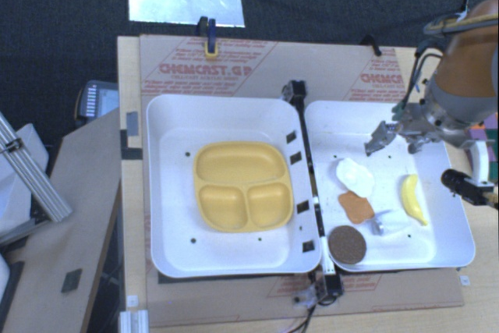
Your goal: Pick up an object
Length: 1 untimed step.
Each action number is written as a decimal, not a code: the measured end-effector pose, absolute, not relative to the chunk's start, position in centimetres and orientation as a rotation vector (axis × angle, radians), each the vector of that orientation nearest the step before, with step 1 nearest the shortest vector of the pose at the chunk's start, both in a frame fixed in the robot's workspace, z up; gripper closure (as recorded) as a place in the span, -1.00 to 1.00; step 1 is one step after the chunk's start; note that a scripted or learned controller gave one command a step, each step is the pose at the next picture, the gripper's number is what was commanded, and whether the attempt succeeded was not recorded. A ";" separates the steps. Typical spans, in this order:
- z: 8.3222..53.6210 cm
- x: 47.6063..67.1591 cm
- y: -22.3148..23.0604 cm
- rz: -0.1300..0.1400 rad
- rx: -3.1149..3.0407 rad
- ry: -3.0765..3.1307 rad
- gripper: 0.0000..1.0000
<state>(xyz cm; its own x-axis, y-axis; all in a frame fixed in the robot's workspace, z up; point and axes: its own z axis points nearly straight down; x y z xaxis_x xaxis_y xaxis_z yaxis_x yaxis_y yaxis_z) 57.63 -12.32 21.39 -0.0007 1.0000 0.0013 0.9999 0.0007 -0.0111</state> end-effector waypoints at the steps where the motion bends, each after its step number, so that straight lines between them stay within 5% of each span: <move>1: 22.1 57.9 -12.3 -0.001 -2.219 -2.226 -1.00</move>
